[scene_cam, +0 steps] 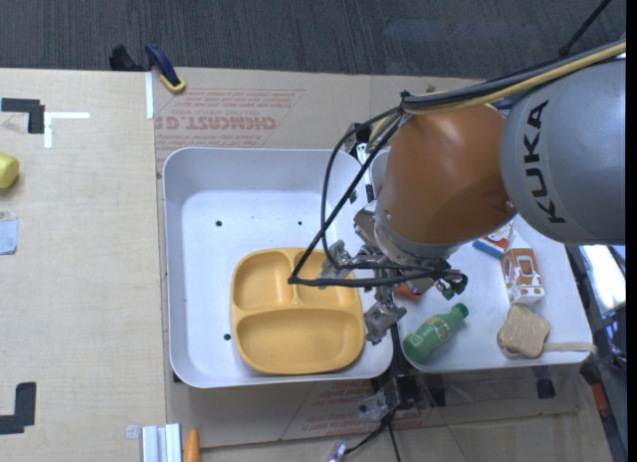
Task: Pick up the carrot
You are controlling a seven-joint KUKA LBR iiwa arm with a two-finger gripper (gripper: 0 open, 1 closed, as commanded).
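Dark carpet runs behind a pale wooden tabletop (80,331), on which a sheet of cardboard (229,116) lies under two white bins. Red print on the cardboard reads upside down and cannot be made out. The one clear word is "KUKA", in black letters on the grey arm (567,161), whose orange band (443,176) hangs above and to the right of the yellow plate (297,313).

That divided plate lies in the left bin (189,251), toward its near right corner. At the plate's right edge, over the wall between the bins, the jaws hang under the wrist amid black cables; I cannot tell whether they are wide or narrow, and nothing shows between them.

Just right of the plate, in the right bin (478,355), a small orange-red bit (407,292) peeks out beneath the wrist hardware. It is likely the carrot, but too little shows to tell its long axis or which way it points. Further right of the plate lie a green bottle (434,334) tilted with its cap up-right, a small orange-and-white carton (522,276) with unreadable print, and a slice of toast (523,331). Well left of the plate, a yellow object (7,170) sits at the tabletop's edge.
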